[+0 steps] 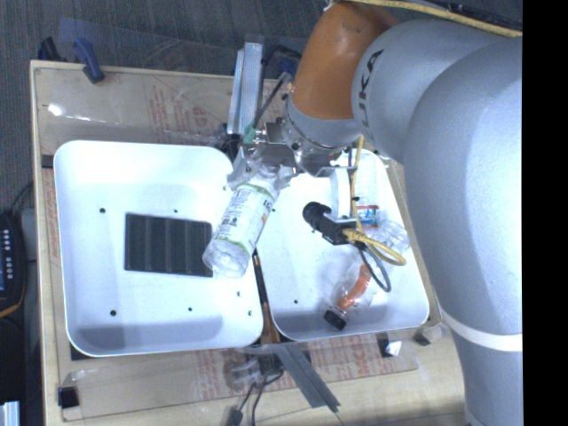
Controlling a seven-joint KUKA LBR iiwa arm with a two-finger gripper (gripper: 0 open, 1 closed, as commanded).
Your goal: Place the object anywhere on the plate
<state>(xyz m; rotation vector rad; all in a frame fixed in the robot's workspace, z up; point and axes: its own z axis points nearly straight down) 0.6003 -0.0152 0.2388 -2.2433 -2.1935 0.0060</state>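
A clear plastic bottle (238,229) with a white and green label hangs tilted from my gripper (257,170), which is shut on its neck end. The bottle's lower end points down and left, over the right part of the left bin (89,176). There it sits just past the right edge of the dark ribbed rectangular plate (167,244), which lies flat in the middle of that bin. The bottle's body crosses the ridge between the two bins. The grey arm with its orange band reaches in from the upper right and covers much of the right bin (297,313).
In the right bin lie a crumpled clear bottle with an orange inside and black cap (352,294) and a crushed clear piece with a red and blue label (380,224). A metal bar (246,87) stands behind the bins. The wooden bench surrounds both bins.
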